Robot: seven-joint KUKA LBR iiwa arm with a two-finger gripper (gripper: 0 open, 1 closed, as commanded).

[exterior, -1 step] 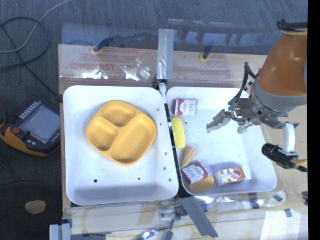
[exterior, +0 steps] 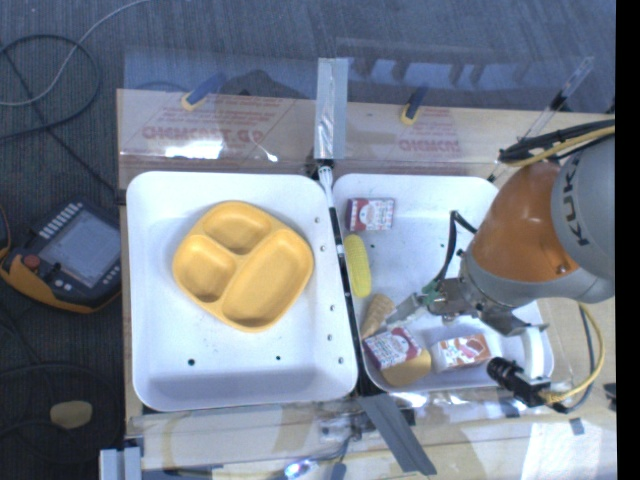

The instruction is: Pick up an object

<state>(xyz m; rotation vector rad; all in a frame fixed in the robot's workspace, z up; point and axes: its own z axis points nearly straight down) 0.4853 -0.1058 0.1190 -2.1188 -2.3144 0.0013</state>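
Observation:
The right bin (exterior: 420,193) holds several items. A small red and white box (exterior: 369,213) lies at its far left corner, with a yellow corn cob (exterior: 357,265) just below it. Nearer the front are a tan cone-shaped piece (exterior: 376,314), a red and white packet (exterior: 391,346), a tan item (exterior: 405,370) and a second red and white packet (exterior: 462,350). My gripper (exterior: 412,305) hangs low over the bin's middle, just right of the tan cone-shaped piece. The orange-banded wrist (exterior: 520,238) hides much of the bin's right side.
The left bin (exterior: 150,368) holds a yellow three-compartment plate (exterior: 243,264). A raised divider (exterior: 340,298) runs between the two bins. A pendant controller (exterior: 70,253) lies on the floor at far left. Cables run along the arm at the right.

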